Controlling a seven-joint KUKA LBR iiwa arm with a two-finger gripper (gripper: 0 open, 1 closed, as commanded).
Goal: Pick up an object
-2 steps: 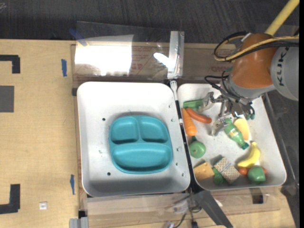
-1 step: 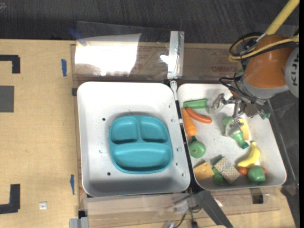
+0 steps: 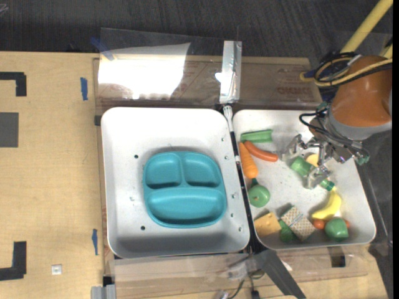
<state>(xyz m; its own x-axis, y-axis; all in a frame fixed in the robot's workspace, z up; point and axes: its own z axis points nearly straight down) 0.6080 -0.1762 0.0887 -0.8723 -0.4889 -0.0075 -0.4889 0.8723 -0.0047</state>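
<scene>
Right bin (image 3: pixel 365 213): toy foods. Gripper (image 3: pixel 310 161) low over small green piece (image 3: pixel 300 166) (grasp step, by appearance); finger state cannot be told. Next: confirm closure, then a straight lift.

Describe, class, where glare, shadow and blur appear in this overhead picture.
Camera view: strong glare on the clear sheet behind the left bin; soft shadow along that bin's near wall under the teal tray; the claw and nearby toys look slightly blurred.
</scene>
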